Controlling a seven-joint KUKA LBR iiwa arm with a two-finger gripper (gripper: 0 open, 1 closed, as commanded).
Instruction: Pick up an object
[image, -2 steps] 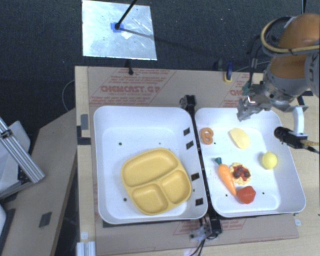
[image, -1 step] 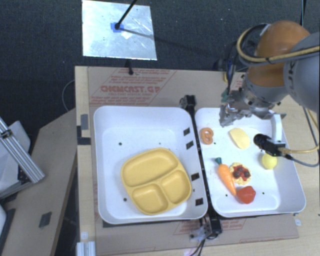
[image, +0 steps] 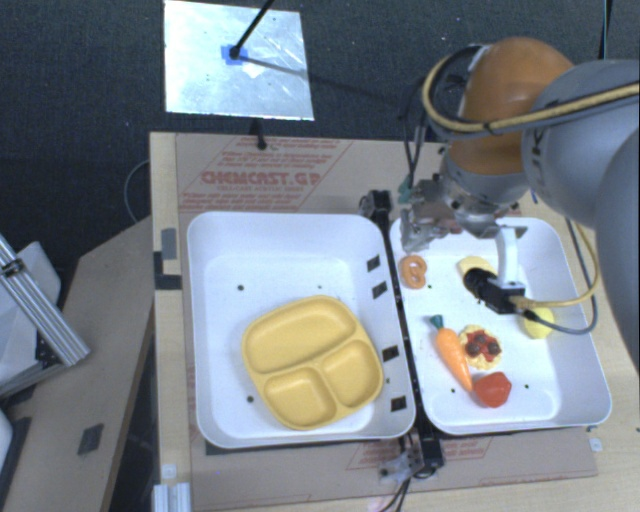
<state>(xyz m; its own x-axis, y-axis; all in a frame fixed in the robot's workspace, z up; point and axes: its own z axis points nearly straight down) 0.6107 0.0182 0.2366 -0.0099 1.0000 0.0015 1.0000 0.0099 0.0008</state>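
Note:
The right bin (image: 570, 395) holds several small toy foods. An orange ring (image: 412, 269) lies near its left wall. A carrot (image: 452, 357), a small pizza-like round (image: 482, 346) and a red piece (image: 492, 389) sit toward the front. Two yellow pieces, one (image: 474, 266) further back and one (image: 538, 323) to the right, lie beside a black part of the arm's tool. My gripper (image: 428, 226) hangs low over the back left of this bin, just behind the orange ring, with nothing seen in it. The bulk of the wrist hides much of it.
The left bin (image: 225, 250) holds a yellow divided tray (image: 312, 360). A dark divider with clips (image: 392, 300) separates the two bins. A yellow cable (image: 570, 295) loops from the arm over the right bin. A silver sheet (image: 238, 60) lies behind the bench.

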